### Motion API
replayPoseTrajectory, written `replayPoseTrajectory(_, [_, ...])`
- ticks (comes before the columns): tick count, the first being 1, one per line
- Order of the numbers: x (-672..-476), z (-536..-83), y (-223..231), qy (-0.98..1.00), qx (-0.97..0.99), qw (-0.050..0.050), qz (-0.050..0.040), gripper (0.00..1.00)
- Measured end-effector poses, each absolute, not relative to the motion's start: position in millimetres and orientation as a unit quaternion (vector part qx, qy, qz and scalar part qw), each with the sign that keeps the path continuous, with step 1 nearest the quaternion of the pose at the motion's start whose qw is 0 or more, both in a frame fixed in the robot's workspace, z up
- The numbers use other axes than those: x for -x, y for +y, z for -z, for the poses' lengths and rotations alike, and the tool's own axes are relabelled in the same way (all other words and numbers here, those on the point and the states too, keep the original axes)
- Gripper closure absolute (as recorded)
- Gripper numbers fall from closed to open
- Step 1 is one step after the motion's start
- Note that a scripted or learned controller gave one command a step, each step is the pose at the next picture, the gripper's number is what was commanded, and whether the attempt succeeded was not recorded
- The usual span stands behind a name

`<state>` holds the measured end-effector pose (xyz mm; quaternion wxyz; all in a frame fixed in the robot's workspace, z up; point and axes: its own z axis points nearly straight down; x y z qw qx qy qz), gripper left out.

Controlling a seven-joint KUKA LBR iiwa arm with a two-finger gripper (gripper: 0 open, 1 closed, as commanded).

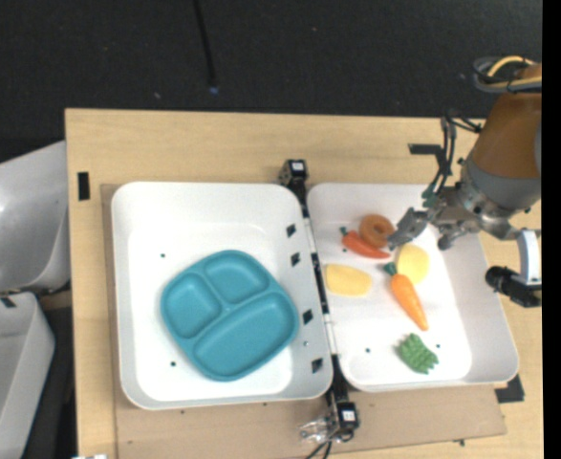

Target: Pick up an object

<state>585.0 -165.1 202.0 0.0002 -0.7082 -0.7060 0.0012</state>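
Note:
The right bin [481, 338] holds several toy foods: a brown ring-shaped piece [377, 227], a red chili [362, 247], a yellow oval piece [348, 279], a yellow round piece [413, 262], an orange carrot [409, 301] and a green leafy piece [417, 353]. My gripper [429, 230] hangs over the bin's upper right part, just above the yellow round piece and to the right of the brown ring. Its two dark fingers stand apart, open, with nothing between them.
A blue divided plate [227, 314] lies in the left bin [137, 256]. A black clip [293, 171] sits at the top of the ridge between the bins. The arm's grey body with cables [505, 161] stands over the bench's right edge.

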Motion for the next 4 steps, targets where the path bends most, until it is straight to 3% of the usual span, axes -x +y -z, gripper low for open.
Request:
replayPoseTrajectory(1, [-588.2,-159,-169,-0.706,0.708,0.0,-0.0014,0.0])
replayPoseTrajectory(2, [-589.4,-173,-170,-0.705,0.709,-0.002,0.0005,1.0])
replayPoseTrajectory(3, [-581.0,-229,-169,-0.706,0.708,-0.003,0.0016,1.0])
replayPoseTrajectory(4, [-581.1,-208,-171,-0.704,0.71,0.0,-0.0008,1.0])
